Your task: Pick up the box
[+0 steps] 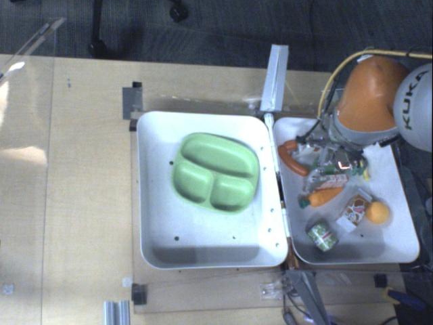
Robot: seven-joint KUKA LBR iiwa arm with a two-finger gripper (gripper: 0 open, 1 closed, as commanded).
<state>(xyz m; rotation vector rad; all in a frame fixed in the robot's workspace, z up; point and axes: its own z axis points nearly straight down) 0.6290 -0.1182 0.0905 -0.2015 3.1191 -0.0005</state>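
Observation:
The box [354, 212], a small white carton with red and brown print, lies tilted in the right bin [400, 249], right of centre and touching an orange fruit [377, 212]. My gripper [336, 162] hangs low over the upper middle of that bin, under the orange band of the arm [369, 93]. It is up and to the left of the box, a short gap away, just above an orange carrot [325, 196]. Nothing shows as held by it.
A red sausage [292, 158] lies at the right bin's upper left, and a green can [323, 236] sits near its front. A small green-and-red item [330, 175] lies under the gripper. The left bin [155, 242] holds a green divided plate [216, 172].

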